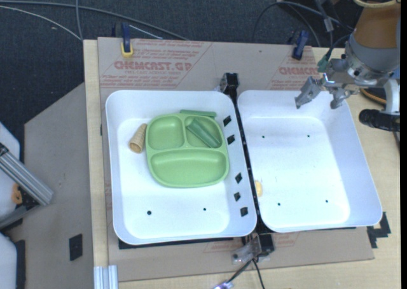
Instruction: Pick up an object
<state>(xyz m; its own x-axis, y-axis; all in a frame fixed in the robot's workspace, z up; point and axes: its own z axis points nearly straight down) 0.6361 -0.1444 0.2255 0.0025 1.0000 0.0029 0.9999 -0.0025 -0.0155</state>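
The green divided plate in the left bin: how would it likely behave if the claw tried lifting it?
The green divided plate looks like rigid moulded plastic, so probably stiff and light. It lies flat and wide, so its rim is the likely grip. The green piece in its upper right compartment would probably slide if it tilts.

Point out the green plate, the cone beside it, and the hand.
green plate (186, 167), camera view, bare floor of its large compartment.
cone (137, 138), camera view, middle of its tan body.
hand (321, 98), camera view, gap between its fingertips.
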